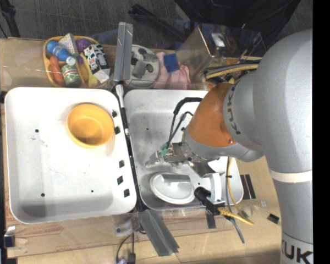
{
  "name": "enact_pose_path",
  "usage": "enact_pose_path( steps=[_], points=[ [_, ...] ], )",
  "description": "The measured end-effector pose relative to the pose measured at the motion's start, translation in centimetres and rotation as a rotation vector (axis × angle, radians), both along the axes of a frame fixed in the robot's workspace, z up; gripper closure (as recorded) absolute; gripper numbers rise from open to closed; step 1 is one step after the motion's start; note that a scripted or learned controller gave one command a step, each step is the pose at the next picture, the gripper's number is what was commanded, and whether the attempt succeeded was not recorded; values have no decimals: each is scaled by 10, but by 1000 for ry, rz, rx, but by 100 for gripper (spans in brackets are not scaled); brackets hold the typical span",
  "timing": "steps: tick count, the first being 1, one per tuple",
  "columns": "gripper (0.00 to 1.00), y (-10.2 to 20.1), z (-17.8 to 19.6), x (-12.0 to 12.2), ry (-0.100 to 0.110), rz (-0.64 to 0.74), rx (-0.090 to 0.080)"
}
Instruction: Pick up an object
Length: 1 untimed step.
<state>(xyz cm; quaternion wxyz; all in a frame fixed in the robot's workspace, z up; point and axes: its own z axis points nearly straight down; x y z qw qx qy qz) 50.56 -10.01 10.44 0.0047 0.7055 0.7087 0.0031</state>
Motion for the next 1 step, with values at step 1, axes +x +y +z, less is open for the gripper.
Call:
enact_pose_path(
  steps=[1],
  points=[
    [0, -10, 2, -23, 17, 251, 5]
  ],
)
